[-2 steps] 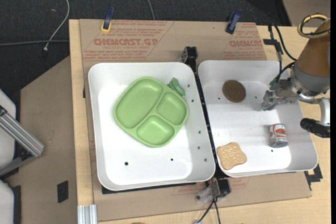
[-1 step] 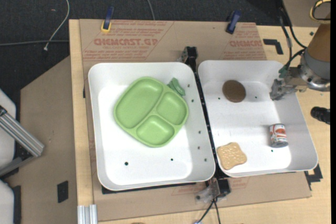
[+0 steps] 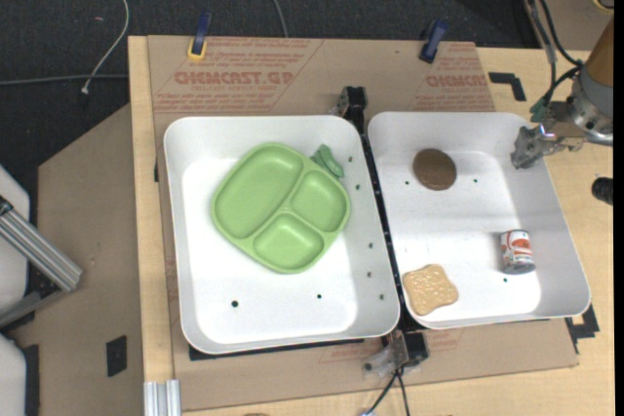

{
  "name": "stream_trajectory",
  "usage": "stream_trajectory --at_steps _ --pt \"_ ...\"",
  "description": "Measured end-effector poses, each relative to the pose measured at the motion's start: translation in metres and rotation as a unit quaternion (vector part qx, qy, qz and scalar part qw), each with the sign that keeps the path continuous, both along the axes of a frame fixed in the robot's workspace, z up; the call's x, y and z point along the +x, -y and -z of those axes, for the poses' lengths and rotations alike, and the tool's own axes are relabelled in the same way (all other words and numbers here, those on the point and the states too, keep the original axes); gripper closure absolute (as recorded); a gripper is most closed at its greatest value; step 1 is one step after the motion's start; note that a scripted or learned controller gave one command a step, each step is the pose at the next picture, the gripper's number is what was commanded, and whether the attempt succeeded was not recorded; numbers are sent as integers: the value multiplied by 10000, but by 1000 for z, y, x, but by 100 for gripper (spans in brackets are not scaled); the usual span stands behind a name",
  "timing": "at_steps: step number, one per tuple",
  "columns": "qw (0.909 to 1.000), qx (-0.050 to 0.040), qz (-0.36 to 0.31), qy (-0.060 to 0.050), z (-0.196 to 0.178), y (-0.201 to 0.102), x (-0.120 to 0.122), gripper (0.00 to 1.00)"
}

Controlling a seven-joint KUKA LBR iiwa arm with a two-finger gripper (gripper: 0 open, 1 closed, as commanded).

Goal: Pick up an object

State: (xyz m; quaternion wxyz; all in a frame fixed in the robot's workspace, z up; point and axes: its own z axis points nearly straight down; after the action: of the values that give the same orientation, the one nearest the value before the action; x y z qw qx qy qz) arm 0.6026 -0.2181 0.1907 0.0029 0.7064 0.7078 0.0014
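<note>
Camera view: the gripper (image 3: 527, 151) hangs over the far right corner of the right bin (image 3: 487, 214), and I cannot tell how it is set.

The nearest thing to pick is the brown round cookie (image 3: 434, 169), lying flat to the gripper's left in that bin. The small can (image 3: 518, 250) lies on its side nearer the front rim, and the tan cracker (image 3: 430, 289) sits at the front left corner.
</note>
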Motion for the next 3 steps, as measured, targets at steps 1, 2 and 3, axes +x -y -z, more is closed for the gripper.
stream_trajectory --at_steps 1,2,3 --pt "10000 2 3 -3 -28 0 1 100" --pt "10000 22 -13 -35 -40 -54 -3 100" --pt "10000 27 -23 -37 -48 -114 -7 100"
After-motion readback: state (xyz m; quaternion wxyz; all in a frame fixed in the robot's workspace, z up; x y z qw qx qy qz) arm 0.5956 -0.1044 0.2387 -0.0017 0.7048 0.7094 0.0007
